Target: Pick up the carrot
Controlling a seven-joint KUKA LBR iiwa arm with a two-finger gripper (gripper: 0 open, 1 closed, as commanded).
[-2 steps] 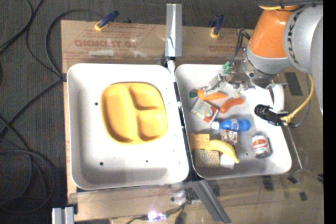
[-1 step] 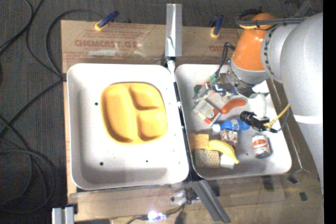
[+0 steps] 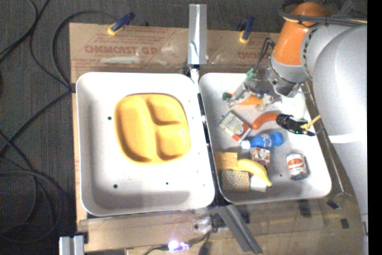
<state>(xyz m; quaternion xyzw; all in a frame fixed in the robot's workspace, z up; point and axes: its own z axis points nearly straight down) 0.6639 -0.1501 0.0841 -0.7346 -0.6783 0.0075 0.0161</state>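
Dark carpet with loose cables surrounds your bench, which bears two shallow white plastic bins (image 3: pixel 89 146). You've got one yellow sectioned plastic tray (image 3: pixel 153 127) in the left bin. The right bin holds a clutter: one orange tapered carrot (image 3: pixel 263 120), one blue bottle (image 3: pixel 265 141), one banana (image 3: pixel 253 169), one small can (image 3: pixel 296 166). Your gripper (image 3: pixel 258 88) hangs just above the carrot, near it; whether it's spread or closed, you can't tell.

We see the carrot (image 3: pixel 264 121) just below the claw (image 3: pixel 258 88) in the right bin (image 3: pixel 319 185); the tray (image 3: pixel 153 126) lies far left.
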